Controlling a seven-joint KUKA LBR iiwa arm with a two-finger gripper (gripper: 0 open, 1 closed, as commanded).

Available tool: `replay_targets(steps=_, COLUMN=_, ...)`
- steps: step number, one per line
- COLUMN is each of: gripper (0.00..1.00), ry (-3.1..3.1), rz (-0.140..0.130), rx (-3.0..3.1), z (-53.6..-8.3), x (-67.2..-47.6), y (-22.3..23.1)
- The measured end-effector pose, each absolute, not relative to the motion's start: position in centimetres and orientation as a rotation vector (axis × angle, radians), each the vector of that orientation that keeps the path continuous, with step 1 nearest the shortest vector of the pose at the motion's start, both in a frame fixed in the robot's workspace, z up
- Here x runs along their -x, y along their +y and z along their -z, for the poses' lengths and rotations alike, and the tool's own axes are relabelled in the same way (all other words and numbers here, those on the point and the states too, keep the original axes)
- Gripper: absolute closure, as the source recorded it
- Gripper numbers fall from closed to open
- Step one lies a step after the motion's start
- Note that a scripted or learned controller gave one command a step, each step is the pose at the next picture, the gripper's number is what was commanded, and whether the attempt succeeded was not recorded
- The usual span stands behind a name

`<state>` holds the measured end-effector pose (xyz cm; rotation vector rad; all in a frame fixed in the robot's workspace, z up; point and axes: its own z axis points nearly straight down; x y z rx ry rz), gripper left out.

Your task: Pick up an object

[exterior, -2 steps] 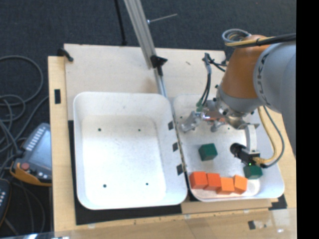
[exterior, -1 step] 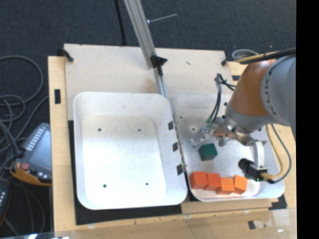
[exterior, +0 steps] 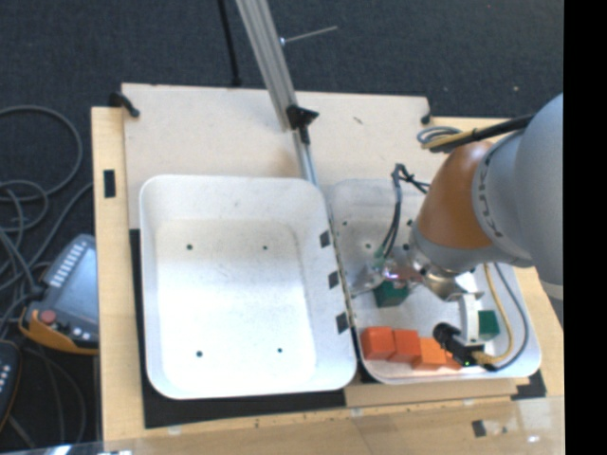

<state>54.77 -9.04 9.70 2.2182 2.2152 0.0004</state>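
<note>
green block [exterior: 390, 295] on the floor of the right bin [exterior: 365, 207], near its left wall and about midway down, directly beneath the gripper [exterior: 394, 278] of the grey arm [exterior: 512, 197]. the gripper sits low over the block, touching or nearly touching its top; whether the claw is open or closed, and whether it has hold of the block, cannot be told, since the wrist and a tangle of thin cables cover it. just below the block, along the bin's near wall, lie three orange blocks [exterior: 406, 346] in a row, touching one another. to their right a second green piece [exterior: 487, 324] stands beside a white part of the tool, with a black cable [exterior: 455, 341] curling between them and a yellow cable [exterior: 517, 320] looping round the bin's right side. the arm's orange band [exterior: 450, 207] hangs over the middle of the right bin, hiding much of its floor. the left bin [exterior: 152, 254], larger in view, sits flush against the right one, its white floor speckled and marked by four dark dots. both bins rest on a pale wooden bench [exterior: 209, 126]. a slanted metal pole [exterior: 270, 55] crosses the bench's far edge and ends at the seam between the bins. at far left, on dark carpet, a handheld controller [exterior: 64, 292] lies among loose black cables.
</note>
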Motion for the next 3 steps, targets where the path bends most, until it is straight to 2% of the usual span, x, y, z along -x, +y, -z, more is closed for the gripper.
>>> replay_targets(steps=1, gripper=1.00, ry=2.209, rz=-0.004, rx=-2.224, z=-10.8, x=-54.8, y=-9.1)
replay_targets(steps=2, gripper=1.00, ry=2.228, rz=-0.011, rx=-2.211, z=-20.1, x=-51.0, y=-1.9)
replay_targets(steps=3, gripper=1.00, ry=2.229, rz=-0.002, rx=-2.215, z=-19.6, x=-50.8, y=1.2)
